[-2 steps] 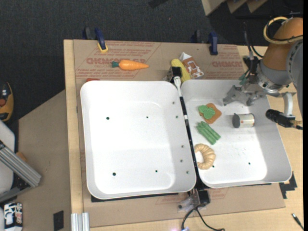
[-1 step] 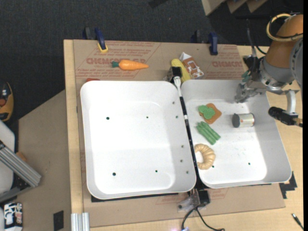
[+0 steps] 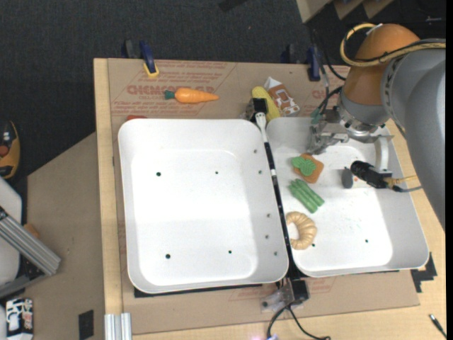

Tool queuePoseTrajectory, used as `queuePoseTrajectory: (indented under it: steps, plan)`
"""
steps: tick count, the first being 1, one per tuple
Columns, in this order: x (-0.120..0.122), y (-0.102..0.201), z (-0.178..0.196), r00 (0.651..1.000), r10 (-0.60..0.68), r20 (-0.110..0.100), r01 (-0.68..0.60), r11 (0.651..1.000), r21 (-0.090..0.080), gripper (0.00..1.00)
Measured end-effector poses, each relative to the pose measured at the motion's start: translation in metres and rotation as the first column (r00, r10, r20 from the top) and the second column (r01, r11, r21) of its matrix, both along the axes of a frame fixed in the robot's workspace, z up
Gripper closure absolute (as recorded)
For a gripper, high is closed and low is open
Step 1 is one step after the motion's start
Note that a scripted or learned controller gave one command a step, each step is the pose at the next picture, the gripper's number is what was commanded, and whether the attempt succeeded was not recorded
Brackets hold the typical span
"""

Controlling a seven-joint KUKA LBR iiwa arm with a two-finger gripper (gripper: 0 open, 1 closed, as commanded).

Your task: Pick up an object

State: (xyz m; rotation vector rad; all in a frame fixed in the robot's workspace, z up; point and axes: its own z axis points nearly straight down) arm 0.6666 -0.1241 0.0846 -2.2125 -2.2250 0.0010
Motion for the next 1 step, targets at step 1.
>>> queuePoseTrajectory:
  steps: [1]
  plan:
    - [0.0006,0.0032,0.0419,1.000,-0.004,0.008,0.005,1.000,-0.003,1.00]
